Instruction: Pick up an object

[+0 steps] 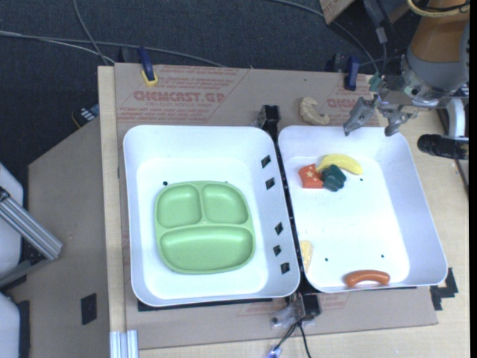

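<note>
My gripper (369, 126) hangs over the far rim of the right bin (417, 200), its two fingers spread open with nothing between them. In that bin, toward the far left, a yellow banana (343, 162) lies beside a red block (311, 177) and a dark green lump (332, 178). An orange sausage-shaped piece (367, 278) rests at the near edge, and a small yellow piece (305, 253) sits at the near left wall. The banana group is below and left of the gripper.
The left bin (141, 200) holds a green divided plate (205, 226). A tan curved object (316, 112) lies on the bench beyond the right bin. Black clips (267, 115) join the bins along the middle. Clamps and cables sit at the bench's far edge.
</note>
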Tool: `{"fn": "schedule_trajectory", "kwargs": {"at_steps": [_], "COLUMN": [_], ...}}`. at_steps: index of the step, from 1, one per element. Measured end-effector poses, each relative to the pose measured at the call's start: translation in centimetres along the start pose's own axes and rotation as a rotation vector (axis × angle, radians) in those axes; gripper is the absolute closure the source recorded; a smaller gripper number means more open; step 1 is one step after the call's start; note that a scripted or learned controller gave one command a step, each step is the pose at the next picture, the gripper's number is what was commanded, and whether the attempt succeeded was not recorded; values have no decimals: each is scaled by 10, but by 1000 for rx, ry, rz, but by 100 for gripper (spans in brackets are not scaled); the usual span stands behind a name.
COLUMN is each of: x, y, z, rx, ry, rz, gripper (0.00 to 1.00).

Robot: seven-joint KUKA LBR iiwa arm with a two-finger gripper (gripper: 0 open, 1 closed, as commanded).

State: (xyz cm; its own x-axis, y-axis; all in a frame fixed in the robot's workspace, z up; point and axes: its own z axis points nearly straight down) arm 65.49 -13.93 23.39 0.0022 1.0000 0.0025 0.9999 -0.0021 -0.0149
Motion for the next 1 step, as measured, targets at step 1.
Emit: {"fn": "schedule_trajectory", "kwargs": {"at_steps": [1], "x": [0], "y": [2], "z": [-9], "rx": [-14], "ry": [-2], "rz": [-3], "gripper": [0]}}
